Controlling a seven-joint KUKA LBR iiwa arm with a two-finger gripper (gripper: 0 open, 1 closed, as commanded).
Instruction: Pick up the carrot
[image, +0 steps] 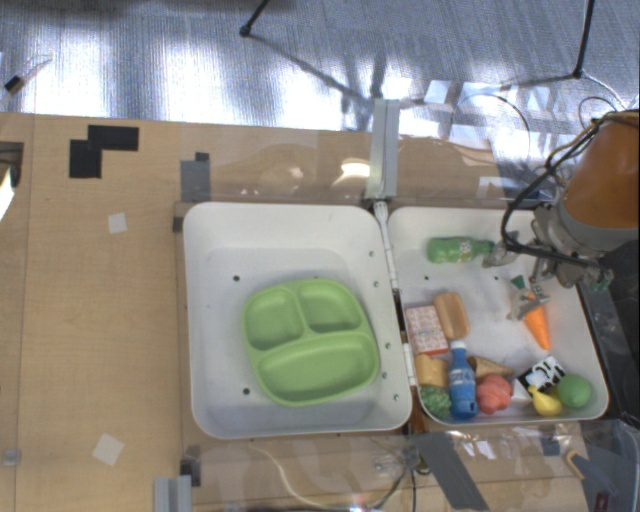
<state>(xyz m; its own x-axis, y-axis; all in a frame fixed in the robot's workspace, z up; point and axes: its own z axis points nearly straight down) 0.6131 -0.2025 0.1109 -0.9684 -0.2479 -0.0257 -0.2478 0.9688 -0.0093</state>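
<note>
While the claw (531, 292) hangs just above the carrot (537, 325) in the right bin (585, 330) (its spread I cannot tell), the carrot's taper could slide free, or the toy cow (541, 374) nearby gets nudged.

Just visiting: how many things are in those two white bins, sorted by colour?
Green: 4, the divided plate, bottle, round fruit, leafy piece
Orange: 1, the carrot
Blue: 1, bottle
Red or pink: 2, round fruit, patterned block
Tan or yellow: 4, bun, block, wedge, yellow fruit
Black-and-white: 1, toy
Total: 13
</note>
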